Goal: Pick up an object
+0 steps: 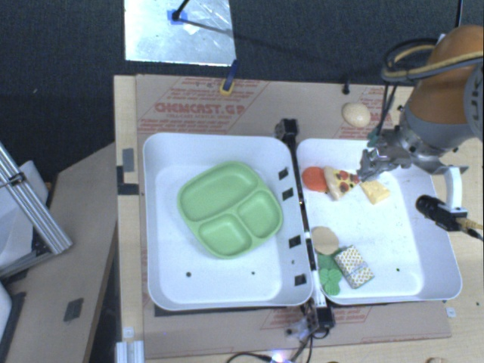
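My gripper [368,165] hangs low over the back of the right bin [423,278], its tip just above the gap between a pizza slice [340,181] and a pale yellow cheese wedge [375,192]. A red round piece [314,177] lies left of the pizza slice. Nearer the front of that bin sit a tan round disc [325,239], a green piece [330,275] and a small patterned box [354,267]. The arm's wrist hides the gripper's tip.
The left bin [162,278] holds a green divided plate [230,209]. A beige egg-shaped thing [356,113] rests on the cardboard behind the right bin. A black divider [299,203] runs between the bins. A black fitting [439,212] sticks in at the right bin's right wall.
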`<state>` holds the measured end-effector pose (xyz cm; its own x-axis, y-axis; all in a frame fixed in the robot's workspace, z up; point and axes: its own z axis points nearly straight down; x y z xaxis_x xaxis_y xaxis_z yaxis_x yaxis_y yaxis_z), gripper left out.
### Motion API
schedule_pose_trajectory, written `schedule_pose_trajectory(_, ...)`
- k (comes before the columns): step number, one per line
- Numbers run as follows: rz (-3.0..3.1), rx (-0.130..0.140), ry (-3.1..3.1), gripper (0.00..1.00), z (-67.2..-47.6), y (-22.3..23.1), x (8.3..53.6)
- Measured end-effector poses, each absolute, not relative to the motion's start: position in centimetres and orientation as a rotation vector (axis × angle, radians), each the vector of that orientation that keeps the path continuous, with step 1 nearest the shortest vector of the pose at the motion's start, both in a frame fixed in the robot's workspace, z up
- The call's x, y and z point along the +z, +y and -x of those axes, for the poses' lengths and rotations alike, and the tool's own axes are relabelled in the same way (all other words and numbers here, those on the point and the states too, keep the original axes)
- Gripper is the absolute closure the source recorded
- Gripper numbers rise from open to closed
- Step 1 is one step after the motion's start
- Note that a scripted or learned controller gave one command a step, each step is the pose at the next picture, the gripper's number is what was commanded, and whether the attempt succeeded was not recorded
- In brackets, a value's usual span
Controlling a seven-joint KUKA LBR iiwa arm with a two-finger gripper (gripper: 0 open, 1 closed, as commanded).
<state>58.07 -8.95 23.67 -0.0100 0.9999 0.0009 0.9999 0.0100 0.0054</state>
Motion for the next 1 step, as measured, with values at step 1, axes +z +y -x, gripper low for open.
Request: schedule_pose_trajectory(1, -2.209, 0.007, 2.230, 1.00, -61.15, -4.73, 24.22)
